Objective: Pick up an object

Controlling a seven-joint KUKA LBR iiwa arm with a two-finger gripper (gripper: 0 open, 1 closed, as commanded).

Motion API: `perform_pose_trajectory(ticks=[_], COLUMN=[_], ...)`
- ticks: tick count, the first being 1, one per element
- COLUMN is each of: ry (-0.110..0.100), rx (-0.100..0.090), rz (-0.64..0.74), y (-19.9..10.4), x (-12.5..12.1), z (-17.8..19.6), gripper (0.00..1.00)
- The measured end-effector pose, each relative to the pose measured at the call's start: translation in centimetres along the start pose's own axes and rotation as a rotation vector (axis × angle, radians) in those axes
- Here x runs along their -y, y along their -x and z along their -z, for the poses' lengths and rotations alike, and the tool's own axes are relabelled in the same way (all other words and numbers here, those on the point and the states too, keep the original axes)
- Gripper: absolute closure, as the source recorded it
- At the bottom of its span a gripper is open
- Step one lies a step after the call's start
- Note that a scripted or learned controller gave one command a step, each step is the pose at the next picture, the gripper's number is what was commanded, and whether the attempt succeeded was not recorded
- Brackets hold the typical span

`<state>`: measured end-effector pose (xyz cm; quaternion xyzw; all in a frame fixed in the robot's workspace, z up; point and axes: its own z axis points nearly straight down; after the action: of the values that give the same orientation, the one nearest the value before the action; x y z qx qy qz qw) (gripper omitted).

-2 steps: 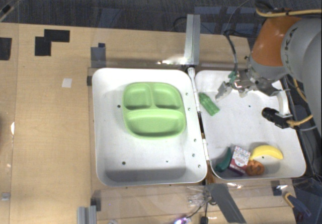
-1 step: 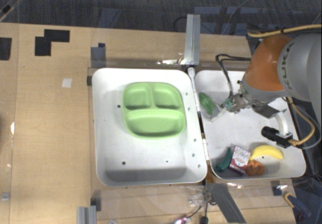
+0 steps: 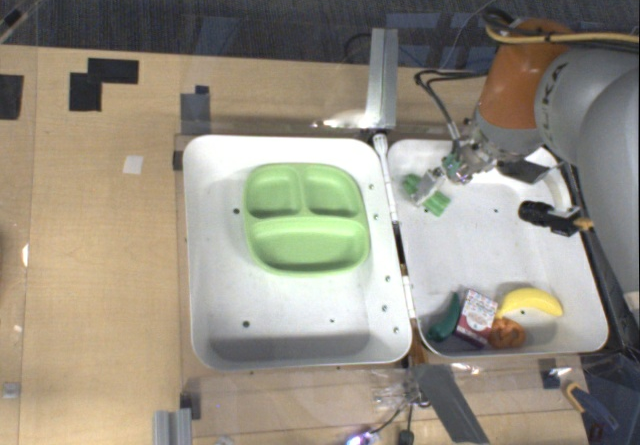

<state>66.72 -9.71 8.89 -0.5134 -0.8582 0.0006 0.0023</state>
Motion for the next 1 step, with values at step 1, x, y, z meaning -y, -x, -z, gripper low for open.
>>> perform_pose_trajectory(ticks=[1], ry=[0.014], rx=[0.009], rz=[0.005], y=[0.06], x=[-0.46], z=[1.32], gripper=[1.0])
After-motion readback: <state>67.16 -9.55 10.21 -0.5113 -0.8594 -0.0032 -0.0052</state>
